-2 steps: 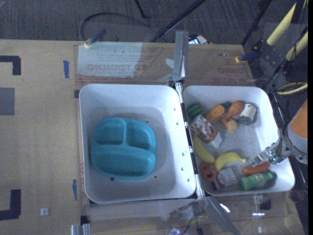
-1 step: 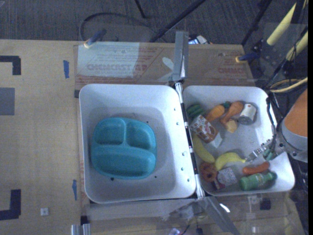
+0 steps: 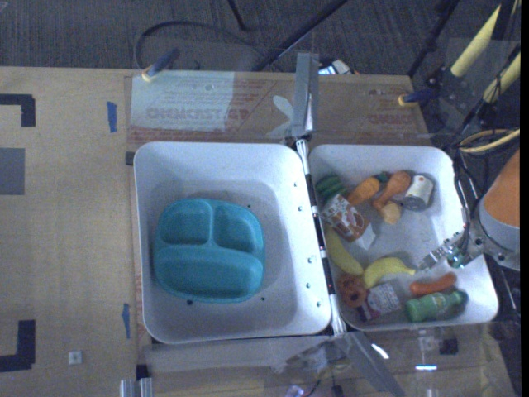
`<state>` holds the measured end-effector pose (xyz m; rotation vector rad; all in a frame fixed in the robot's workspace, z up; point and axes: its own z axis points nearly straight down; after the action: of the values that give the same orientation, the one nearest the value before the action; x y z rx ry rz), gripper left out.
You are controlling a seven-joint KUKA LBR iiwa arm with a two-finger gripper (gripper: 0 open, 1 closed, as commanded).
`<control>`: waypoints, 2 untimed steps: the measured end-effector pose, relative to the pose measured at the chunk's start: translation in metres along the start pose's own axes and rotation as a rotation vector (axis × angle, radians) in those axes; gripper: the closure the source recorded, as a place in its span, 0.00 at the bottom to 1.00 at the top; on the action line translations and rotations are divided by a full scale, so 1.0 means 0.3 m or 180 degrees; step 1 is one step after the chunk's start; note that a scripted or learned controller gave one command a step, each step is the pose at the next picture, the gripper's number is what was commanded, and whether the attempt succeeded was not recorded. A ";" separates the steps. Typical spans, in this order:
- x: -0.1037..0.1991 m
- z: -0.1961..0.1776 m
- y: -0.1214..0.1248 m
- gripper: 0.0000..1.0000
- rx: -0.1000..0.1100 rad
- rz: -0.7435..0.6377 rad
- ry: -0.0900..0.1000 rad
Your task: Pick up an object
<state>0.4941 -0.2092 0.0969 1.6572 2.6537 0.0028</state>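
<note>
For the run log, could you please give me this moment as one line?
arm: over right bin | end effector: above bin floor, near yellow banana | held: nothing seen | left bin: teal divided plate

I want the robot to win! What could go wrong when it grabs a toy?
The toys are crowded: the carrot lies right beside the green bottle, so the gripper might bump both. The banana is curved and could slip. The gripper hangs close to the right bin's wall, which it might hit.
</note>
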 end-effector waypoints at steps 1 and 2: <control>-0.015 0.032 -0.051 1.00 0.0010 0.0167 0.0026; -0.022 0.033 -0.056 1.00 0.0009 0.0284 0.0022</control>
<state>0.4821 -0.2227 0.0870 1.7779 2.5834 0.0058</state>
